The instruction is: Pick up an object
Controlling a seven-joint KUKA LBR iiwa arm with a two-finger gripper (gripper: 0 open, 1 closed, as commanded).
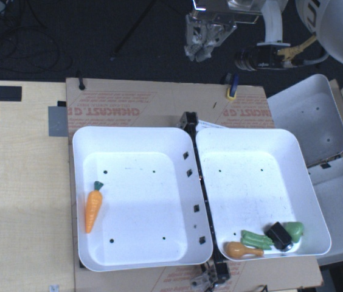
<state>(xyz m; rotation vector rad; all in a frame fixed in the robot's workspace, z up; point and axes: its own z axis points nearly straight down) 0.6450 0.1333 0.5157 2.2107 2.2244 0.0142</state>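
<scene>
1. On the worktop (19, 181), two shallow white bins sit side by side: the left bin (132, 140) and the right bin (250, 140).
2. Above the bins' far edge, the gripper (203, 44) hangs against a dark background; its jaws blur, perhaps carrying nothing, and their spread cannot be told.
3. An orange carrot (92, 208) lies near the left bin's left wall.
4. In the right bin's near corner, a green pod (256, 239), black block (278, 236) and orange-brown pear-shaped piece (242, 250) cluster together.
</scene>
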